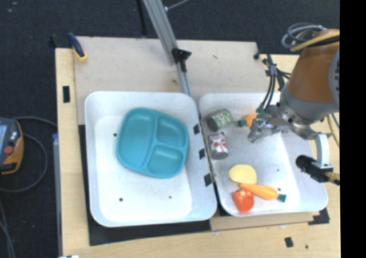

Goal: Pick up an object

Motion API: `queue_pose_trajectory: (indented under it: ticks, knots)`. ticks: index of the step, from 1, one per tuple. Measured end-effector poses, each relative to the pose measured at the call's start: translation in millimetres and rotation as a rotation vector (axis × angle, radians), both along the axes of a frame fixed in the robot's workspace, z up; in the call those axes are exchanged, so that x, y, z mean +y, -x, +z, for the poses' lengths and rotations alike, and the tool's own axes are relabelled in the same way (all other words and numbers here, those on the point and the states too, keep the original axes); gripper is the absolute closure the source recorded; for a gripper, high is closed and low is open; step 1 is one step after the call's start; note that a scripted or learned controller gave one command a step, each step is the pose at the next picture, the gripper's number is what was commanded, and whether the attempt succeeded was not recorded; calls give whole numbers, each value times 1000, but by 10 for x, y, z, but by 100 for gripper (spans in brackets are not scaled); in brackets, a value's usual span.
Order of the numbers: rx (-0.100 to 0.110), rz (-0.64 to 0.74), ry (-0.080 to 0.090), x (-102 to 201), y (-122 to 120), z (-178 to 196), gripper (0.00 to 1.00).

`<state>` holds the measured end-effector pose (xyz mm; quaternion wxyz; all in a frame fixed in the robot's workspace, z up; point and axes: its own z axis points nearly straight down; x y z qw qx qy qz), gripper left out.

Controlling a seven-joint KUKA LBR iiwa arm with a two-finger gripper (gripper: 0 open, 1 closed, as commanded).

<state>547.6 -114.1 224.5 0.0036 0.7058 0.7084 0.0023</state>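
My gripper (258,130) hangs over the upper middle of the right bin (303,191), below the orange-banded wrist. A small orange object (249,119) lies just left of it, touching or very close. A green can (220,118) lies on its side at the bin's upper left. Below that lies a silver and red can (218,146). Toward the front of the bin sit a yellow lemon-like piece (242,173), a carrot (262,191) and a red pepper (243,200).
The left bin (103,194) holds a teal divided plate (153,142). A slanted metal pole (163,25) rises from the bench behind the bins. Cables loop beside the arm at the upper right.
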Motion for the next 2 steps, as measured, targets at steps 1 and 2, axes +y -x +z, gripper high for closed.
queue_pose_trajectory:
  ticks: [1, 2]
  knots:
    - [2, 0, 0, -12, -18, 372, 100]
    - [7, 3, -2, 497, -63, 231, 100]
